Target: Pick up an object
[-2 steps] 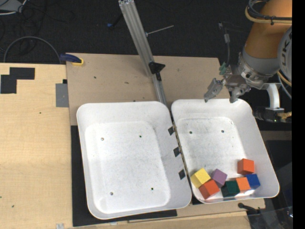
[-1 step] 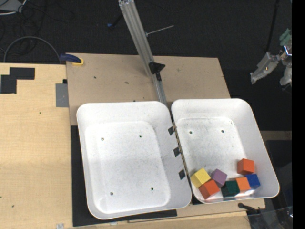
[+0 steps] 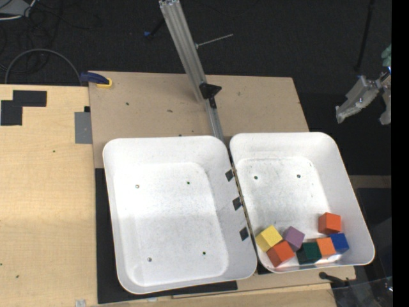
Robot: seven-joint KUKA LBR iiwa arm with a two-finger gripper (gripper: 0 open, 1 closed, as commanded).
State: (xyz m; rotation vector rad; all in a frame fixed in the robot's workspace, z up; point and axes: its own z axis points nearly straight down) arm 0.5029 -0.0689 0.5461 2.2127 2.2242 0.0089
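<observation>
White left bin (image 3: 128, 165) holds nothing to grab, its floor bare apart from a few small dark dots. Right bin (image 3: 287, 147) just beside it has all the candidates, bunched in its near corner: yellow cube (image 3: 270, 236), red-orange cube (image 3: 280, 253), purple cube (image 3: 294, 236), green cube (image 3: 309, 253), orange cube (image 3: 326, 246), blue cube (image 3: 339, 242), and a second red-orange cube (image 3: 330, 222) sitting a little apart, farther up the bin floor. Most of the cluster touches or nearly touches, pressed along the near wall.

Gripper (image 3: 359, 101) sits high at the far right, off the bench, beyond the right bin's far-right corner. Can't tell if it's released or clenched; nothing visibly held.

Key relation: the cubes lie toward the viewer and slightly left of the gripper, well apart from it. Judging from this, the lone red-orange cube looks the easiest target, with more free room around it.
</observation>
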